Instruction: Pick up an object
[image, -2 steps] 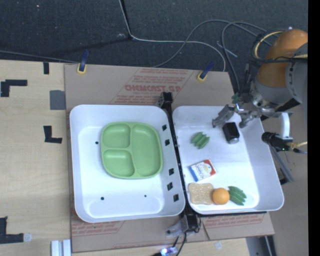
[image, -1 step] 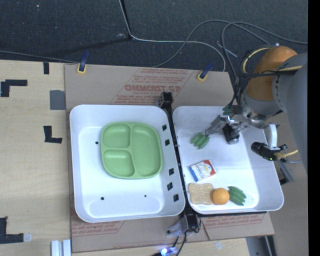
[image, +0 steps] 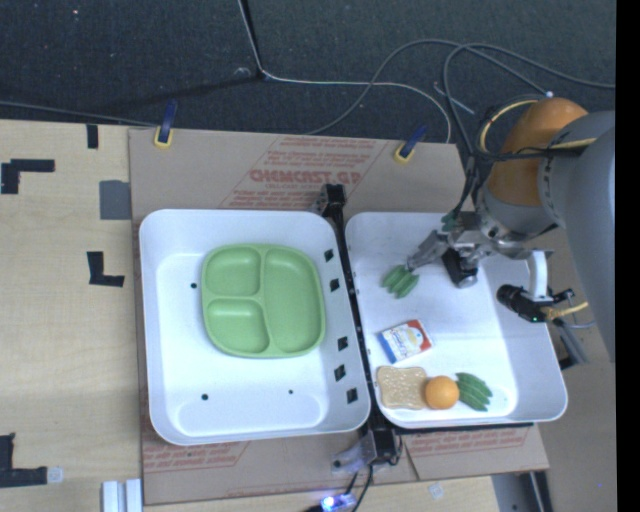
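- My gripper (image: 432, 252) hangs low over the right bin (image: 520, 345), reaching toward the divider between the two bins. One long finger (image: 425, 255) slants down toward the green pea pod (image: 400, 281); the other I cannot pick out, so I cannot tell how far I am open or whether anything is between the fingers.
- The pea pod lies on the bin floor just beside that fingertip, on its divider side, maybe touching it. It sits clear of other things, which I judge makes it the easiest pick.
- Further toward the bin's near edge from the pea pod lies a small blue and white carton (image: 405, 341), flat and apart from it.
- Beyond the carton, along the near wall, a slice of toast (image: 399, 386), an orange (image: 440, 392) and a second green pod (image: 474, 390) crowd together, touching; that cluster looks harder to grasp cleanly.
- Across the divider, the left bin (image: 170, 300) holds a green sectioned plate (image: 264, 301), well apart from my reach.
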